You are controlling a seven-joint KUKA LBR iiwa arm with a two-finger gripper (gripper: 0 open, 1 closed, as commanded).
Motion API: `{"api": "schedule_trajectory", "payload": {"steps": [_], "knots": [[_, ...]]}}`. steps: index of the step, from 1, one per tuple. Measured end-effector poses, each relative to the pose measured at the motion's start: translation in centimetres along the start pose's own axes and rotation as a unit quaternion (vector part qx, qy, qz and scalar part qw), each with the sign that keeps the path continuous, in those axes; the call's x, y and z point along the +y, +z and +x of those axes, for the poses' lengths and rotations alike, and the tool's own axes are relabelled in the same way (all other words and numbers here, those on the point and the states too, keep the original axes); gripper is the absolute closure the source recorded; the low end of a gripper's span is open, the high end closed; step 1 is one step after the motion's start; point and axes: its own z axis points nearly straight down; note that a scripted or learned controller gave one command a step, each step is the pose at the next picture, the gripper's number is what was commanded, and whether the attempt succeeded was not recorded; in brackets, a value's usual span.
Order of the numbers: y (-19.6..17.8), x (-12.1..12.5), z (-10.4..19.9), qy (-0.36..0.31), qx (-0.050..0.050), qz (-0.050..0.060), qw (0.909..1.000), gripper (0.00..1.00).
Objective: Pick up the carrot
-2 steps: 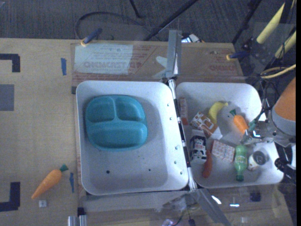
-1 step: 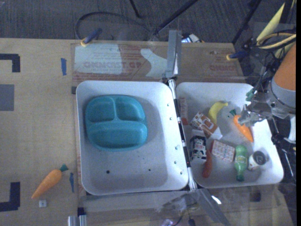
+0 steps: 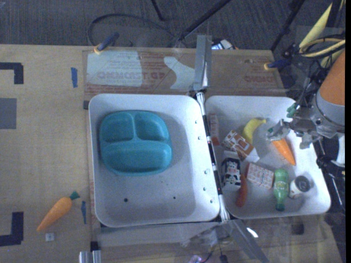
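Lightly built carrot lies under the gripper in the right bin

Plainly, the carrot (image 3: 284,151) is found in the right bin (image 3: 321,201), toward its far right side, with its thick end up near the gripper (image 3: 291,133) and its point aimed down toward the near wall. The gripper hangs just above that thick end, close enough that contact may be made, though this cannot be settled from above. Whether the gripper is spread or pressed together cannot be told, and the carrot cannot be said to be held.

A second carrot (image 3: 55,213), with a green top, lies on the surface (image 3: 44,147) well apart, left of the left bin (image 3: 186,210), which carries a teal plate (image 3: 135,142).

The carrot in the bin is judged to be a toy: light, stiff and probably smooth plastic. Little force should be needed, and crushing is not a worry. Slipping is the greater risk, since a tapered body tends to be squeezed out toward its narrow end. Hold is best taken across the thick half, square to its long axis, rather than near the point.

Some room is left around it: a yellow fruit (image 3: 253,128) lies to its left and a green bottle (image 3: 281,187) just below its point, so a low, tidy approach is advised.
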Motion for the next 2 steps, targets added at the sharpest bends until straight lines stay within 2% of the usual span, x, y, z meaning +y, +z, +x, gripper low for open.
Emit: {"api": "schedule_trajectory", "payload": {"steps": [1,2], "knots": [[9.29,0.48,-1.27,-0.035,0.000,-0.001,0.9994,0.00],[8.29,0.52,-1.38,-0.034,0.000,-0.001,0.9994,1.00]]}}
